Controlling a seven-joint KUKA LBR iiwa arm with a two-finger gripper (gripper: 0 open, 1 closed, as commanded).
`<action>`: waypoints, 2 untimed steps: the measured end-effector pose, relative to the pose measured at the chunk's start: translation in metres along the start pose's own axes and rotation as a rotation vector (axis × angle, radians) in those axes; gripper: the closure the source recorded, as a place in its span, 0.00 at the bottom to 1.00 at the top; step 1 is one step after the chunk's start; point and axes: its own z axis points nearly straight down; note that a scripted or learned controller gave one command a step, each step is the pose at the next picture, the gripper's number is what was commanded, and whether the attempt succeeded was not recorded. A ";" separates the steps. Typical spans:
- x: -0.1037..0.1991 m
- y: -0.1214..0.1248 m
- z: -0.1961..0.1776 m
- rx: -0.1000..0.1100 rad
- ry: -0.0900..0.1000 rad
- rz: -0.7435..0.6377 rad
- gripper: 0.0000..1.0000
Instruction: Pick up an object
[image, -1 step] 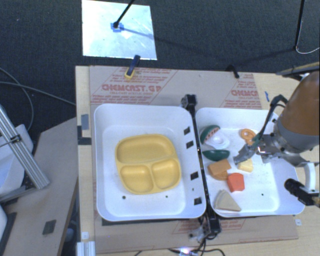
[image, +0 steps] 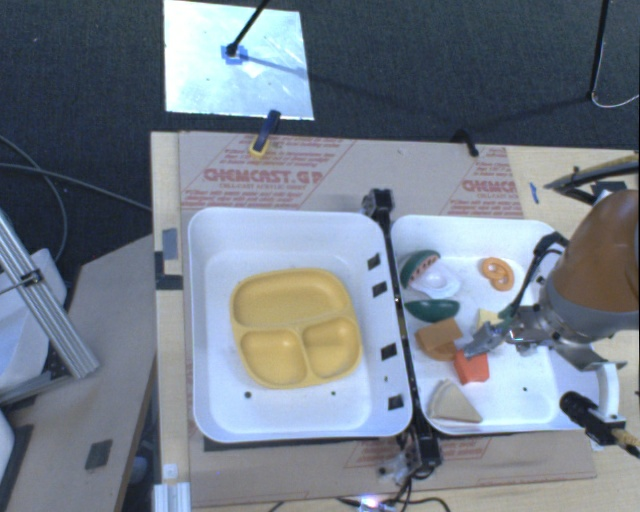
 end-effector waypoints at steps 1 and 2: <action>0.012 0.002 -0.049 -0.008 -0.001 -0.006 0.00; 0.025 0.001 0.069 -0.003 -0.001 -0.002 0.00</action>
